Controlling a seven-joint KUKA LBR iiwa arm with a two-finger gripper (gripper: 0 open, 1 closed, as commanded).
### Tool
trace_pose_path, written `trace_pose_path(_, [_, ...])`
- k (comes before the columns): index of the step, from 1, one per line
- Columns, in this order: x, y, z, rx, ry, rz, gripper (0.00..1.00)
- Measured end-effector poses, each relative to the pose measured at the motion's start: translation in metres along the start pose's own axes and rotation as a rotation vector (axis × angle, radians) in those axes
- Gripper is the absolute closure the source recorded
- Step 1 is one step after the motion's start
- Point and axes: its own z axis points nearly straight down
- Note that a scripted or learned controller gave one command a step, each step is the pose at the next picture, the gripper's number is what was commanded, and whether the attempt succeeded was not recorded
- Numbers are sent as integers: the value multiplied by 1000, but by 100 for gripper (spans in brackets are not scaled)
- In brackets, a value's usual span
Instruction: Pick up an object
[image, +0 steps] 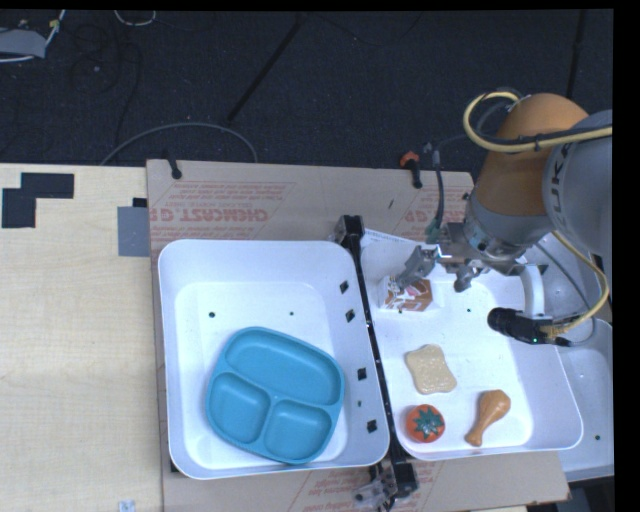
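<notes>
Objects for picking lie in the right bin (560, 400); the left bin (190, 290) holds a blue 3-compartment plate (275, 393). The arm (530, 170) covers the right bin's upper corner. Largest to smallest: a tan bread slice (431, 369), a brown drumstick (487, 414), a red tomato (425, 423), and a small brown-white item (410, 295), too blurred to name. The gripper (440, 268) hangs above that item, fingers spread apart, clasping nothing.

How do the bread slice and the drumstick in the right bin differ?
The bread slice is pale beige, squarish and flat; the drumstick is golden brown, bulbous and tapers to a thin bone end. The bread slice lies mid-bin, the drumstick nearer the bin's front right corner. Both lie loose, clear of the gripper.
</notes>
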Motion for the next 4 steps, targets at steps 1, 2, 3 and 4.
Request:
trace_pose_path(1, [0,3,-8,-13,-1,-1,0])
trace_pose_path(2, [-3,-3,55,-8,-1,0,0])
trace_pose_path(3, [-2,-3,101,-10,-1,1,0])
trace_pose_path(4, [-3,-3,88,-11,-1,4,100])
